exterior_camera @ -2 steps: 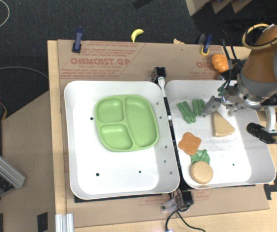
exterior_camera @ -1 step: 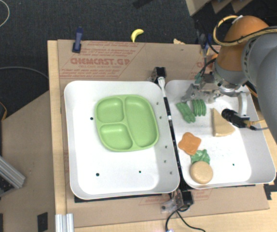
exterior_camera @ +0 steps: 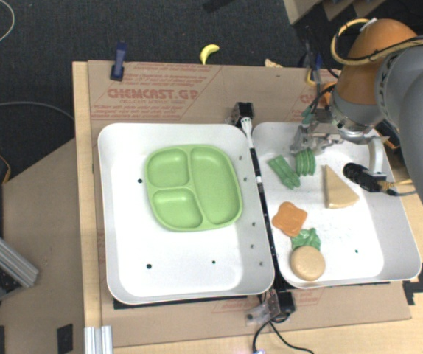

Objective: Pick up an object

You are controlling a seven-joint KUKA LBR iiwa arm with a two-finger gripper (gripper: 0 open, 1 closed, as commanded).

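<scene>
Gripper [exterior_camera: 306, 144] is seen lowered into the far end of the right bin [exterior_camera: 377, 234], near its left wall. Directly under its tip, touching or almost touching it, a green ribbed piece [exterior_camera: 305, 162] is found. Whether it is grasped cannot be told, nor whether the gripper is wide or narrow. A second green piece [exterior_camera: 284, 171] lies just beside it, toward the left bin [exterior_camera: 130, 257]. A tan wedge [exterior_camera: 338, 190] is seen near, on the other side. An orange piece [exterior_camera: 290, 217] and a beige round [exterior_camera: 307, 264] lie well apart, toward the near end. A green divided plate [exterior_camera: 194, 186] rests in the left bin.
</scene>
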